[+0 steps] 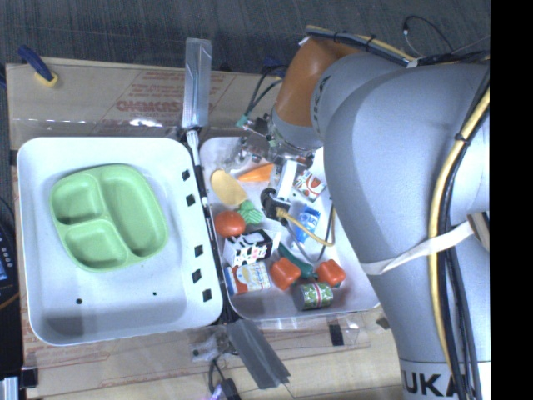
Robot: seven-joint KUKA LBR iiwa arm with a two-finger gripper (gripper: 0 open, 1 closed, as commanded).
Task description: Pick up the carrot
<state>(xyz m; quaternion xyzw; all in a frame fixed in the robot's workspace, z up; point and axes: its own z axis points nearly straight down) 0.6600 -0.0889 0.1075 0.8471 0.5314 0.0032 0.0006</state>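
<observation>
Reaching among crowded toys in the right bin (358, 307), the gripper (265, 152), its finger state not discernible, could be closed on a neighbour instead of the carrot (255, 172).

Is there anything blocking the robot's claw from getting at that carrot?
Nothing visible lies between them. The carrot rests near the far end of the right bin, its top uncovered, with the gripper right above it. The yellow toy lies close beside the carrot, which could crowd the grasp.
</observation>
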